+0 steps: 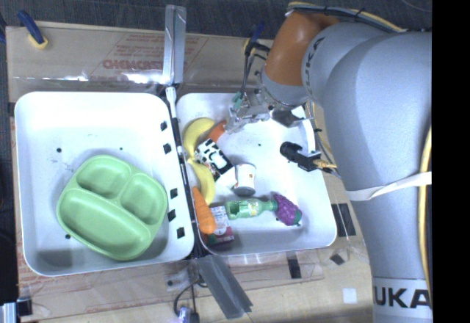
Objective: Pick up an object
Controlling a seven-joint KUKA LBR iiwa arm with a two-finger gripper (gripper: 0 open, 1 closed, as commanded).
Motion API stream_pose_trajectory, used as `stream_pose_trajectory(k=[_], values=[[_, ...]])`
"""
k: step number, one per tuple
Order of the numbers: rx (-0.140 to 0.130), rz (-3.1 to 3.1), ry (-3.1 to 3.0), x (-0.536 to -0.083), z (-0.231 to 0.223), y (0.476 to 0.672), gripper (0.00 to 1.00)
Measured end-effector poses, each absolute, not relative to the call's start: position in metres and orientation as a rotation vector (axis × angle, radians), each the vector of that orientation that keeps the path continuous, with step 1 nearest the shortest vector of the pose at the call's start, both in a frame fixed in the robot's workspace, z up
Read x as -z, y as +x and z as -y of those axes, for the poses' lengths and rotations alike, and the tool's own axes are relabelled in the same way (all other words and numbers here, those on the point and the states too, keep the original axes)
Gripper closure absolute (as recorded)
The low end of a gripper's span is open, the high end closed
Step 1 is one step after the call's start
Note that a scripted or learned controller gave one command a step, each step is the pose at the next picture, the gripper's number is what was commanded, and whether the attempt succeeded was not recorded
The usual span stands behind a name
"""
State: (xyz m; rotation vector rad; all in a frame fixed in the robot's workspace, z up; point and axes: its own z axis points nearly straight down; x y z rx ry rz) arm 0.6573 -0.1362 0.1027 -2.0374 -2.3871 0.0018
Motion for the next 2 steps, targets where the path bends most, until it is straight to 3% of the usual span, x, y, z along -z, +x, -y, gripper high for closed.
stream_pose_trajectory(k=[1, 2], values=[[-0.002, 2.387, -2.037, -0.103, 0.136, 0.657, 0.0], [-0.002, 2.566, -1.807, -0.091, 0.102, 0.597, 0.0]])
